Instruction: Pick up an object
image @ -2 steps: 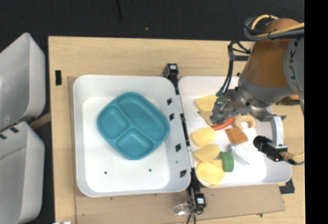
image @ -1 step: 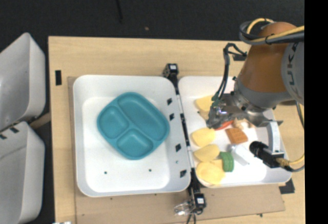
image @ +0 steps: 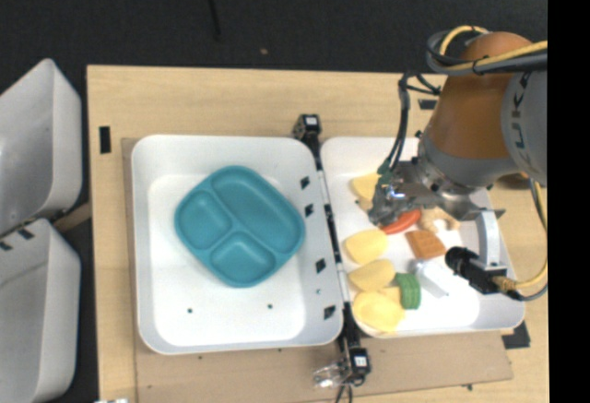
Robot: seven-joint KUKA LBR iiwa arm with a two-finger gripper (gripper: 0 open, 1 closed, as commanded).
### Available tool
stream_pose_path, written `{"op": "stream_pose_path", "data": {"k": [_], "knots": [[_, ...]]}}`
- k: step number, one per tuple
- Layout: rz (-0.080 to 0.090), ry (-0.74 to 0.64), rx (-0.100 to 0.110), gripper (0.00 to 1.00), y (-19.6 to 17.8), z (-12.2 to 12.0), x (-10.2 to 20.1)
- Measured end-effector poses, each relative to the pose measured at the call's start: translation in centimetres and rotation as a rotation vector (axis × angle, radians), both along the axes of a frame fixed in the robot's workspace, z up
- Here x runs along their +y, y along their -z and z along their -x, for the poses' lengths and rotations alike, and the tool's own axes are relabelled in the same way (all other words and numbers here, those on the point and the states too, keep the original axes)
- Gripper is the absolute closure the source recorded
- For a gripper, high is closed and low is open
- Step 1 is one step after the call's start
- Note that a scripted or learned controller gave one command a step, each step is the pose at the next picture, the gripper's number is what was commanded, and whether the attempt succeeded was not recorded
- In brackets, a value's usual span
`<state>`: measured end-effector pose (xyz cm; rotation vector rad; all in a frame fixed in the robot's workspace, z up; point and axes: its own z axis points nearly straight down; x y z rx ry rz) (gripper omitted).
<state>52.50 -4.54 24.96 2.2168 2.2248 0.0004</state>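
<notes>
The right bin (image: 350,157) holds several small food-like pieces. Three pale yellow lumps (image: 367,245), (image: 372,276), (image: 379,310) lie in a row down its left side. Another yellow piece (image: 364,184) sits higher up. A green piece (image: 408,290), an orange-red carrot-like piece (image: 401,224) and a brown block (image: 426,244) lie near the middle. My gripper (image: 392,198) is low in this bin, just above the carrot-like piece and beside the upper yellow piece. The wrist hides the gripper's tips.
The left bin (image: 157,300) holds a teal divided plate (image: 240,224). The orange-banded arm (image: 475,106) covers the right bin's upper right part. A black fitting with cable (image: 472,270) hangs over the bin's right side. White boxes (image: 32,161) stand at the far left.
</notes>
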Motion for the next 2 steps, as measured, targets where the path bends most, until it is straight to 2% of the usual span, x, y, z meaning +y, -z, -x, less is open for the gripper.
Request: {"op": "stream_pose_path", "data": {"k": [1, 2], "knots": [[0.001, 0.003, 0.002, 1.00, 1.9, 0.3, 0.4], [0.001, 0.004, -0.001, 1.00, 0.5, -0.2, -0.8]]}}
